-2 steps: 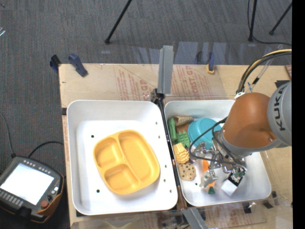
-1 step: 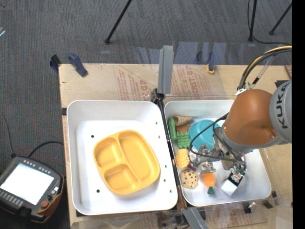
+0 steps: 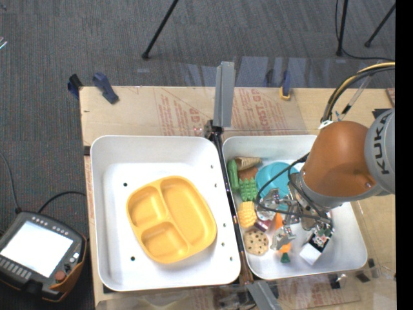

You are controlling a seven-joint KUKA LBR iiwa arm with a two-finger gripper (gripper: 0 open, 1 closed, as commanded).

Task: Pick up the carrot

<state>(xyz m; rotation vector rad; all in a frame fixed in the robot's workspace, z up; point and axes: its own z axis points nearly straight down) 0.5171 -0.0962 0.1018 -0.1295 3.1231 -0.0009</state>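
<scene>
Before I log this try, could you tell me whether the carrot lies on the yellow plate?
No, the carrot lies in the right bin, among toys.

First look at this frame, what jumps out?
The yellow divided plate sits alone in the left bin. The orange-banded arm hangs over the right bin, above a cluster of toy food: corn, cookie, blue bowl, and the small carrot near the front.

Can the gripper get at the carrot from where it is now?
Probably yes. The gripper is low in the right bin, right beside the carrot, which lies near the cookie. Neighbouring toys crowd it, so a clean grasp isn't certain.
</scene>
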